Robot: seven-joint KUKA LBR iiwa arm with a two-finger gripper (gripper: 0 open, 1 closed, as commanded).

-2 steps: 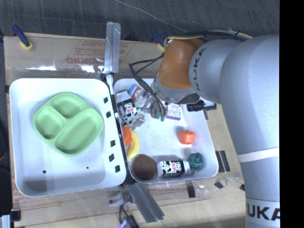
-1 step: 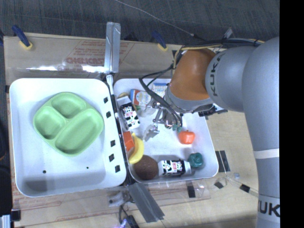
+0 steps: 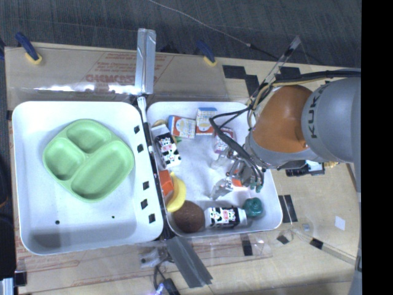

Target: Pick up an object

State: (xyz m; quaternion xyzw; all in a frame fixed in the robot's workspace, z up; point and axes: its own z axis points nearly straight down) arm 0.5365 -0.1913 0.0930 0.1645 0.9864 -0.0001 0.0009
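The right bin point(image 3: 202, 168) holds several small items. An orange-and-white carton point(image 3: 182, 126) and a blue-and-white carton point(image 3: 206, 118) lie at its far side. A cow-patterned bottle point(image 3: 167, 150) lies along the left wall. A yellow banana point(image 3: 178, 193) and a brown round fruit point(image 3: 189, 217) sit at the near left. A second cow-patterned bottle point(image 3: 226, 216) with a green cap lies along the near wall. My gripper point(image 3: 218, 174) hangs low over the bin's middle right. Its fingers are spread, with only white bin floor between them.
The left bin point(image 3: 37, 226) bears a green divided plate point(image 3: 89, 158). A small orange item point(image 3: 164, 182) rests against the divider between the bins. The arm's orange band point(image 3: 279, 125) and cables overhang the right bin's right side. Cardboard lines the bench around the bins.
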